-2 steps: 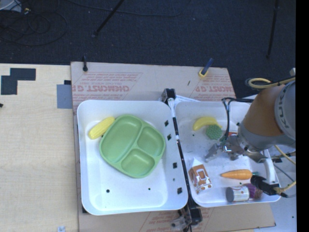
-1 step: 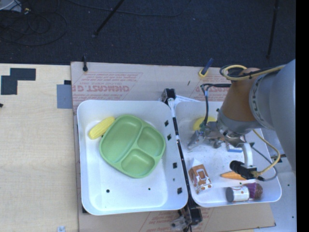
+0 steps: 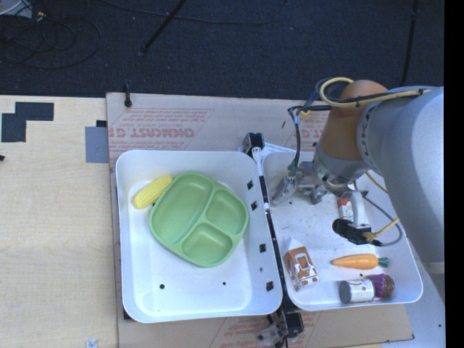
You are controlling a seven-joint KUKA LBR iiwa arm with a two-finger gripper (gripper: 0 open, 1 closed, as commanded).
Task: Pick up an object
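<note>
Nothing is lifted yet: the gripper (image 3: 290, 187) hangs low in the right bin (image 3: 413, 281), fingers apart and bare, with the carrot (image 3: 355, 262) lying untouched.

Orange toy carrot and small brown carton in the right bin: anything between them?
No. In the camera view, only bare white bin floor lies between the orange toy carrot and the small brown carton.

Grey arm (image 3: 391, 143) reaches in, gripper (image 3: 301, 187) lowered.
</note>
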